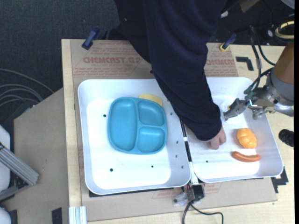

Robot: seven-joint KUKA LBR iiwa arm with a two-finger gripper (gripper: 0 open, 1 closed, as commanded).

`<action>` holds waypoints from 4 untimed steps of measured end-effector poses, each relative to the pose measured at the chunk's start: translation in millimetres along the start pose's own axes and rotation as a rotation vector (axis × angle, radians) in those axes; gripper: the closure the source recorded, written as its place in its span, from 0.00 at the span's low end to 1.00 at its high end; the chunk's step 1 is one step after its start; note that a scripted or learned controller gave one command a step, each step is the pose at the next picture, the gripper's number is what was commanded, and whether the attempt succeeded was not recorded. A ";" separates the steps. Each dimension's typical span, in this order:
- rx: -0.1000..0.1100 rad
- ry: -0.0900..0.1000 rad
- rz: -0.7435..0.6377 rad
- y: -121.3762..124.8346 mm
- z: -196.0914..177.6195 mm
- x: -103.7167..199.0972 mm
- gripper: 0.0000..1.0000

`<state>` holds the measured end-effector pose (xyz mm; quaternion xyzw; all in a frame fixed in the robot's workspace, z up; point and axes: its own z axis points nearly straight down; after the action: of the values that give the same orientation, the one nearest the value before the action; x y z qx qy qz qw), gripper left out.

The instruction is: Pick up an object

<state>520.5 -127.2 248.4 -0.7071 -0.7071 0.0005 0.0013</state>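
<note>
In the right bin (pixel 266 169) lie an orange-yellow lumpy toy (pixel 246 138) and, just in front of it, a small red-orange sausage (pixel 246 157). My gripper (pixel 245 112) hovers over the bin's back right part, slightly behind and above the orange toy. Its two fingers are spread apart, open, with nothing between them. A person's arm in a dark sleeve (pixel 187 69) reaches across from the top, and the hand (pixel 216 139) rests on the right bin's floor, left of the orange toy.
The left bin (pixel 93 171) holds a blue divided plate (pixel 138 125) with a pale yellow object (pixel 151 98) partly tucked behind its far edge. Blue clamps (pixel 90 38) sit at the board's back edge. Cables hang at the upper right.
</note>
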 end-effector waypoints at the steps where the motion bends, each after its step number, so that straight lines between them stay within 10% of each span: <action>1: -0.003 -0.001 0.000 24.8 163.7 16.1 0.00; 3: 0.000 0.001 -0.001 114.6 163.5 25.3 0.00; 4: -0.001 -0.001 -0.001 114.8 153.2 24.8 1.00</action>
<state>635.0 -102.2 95.0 -0.7068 -0.7074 0.0005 0.0007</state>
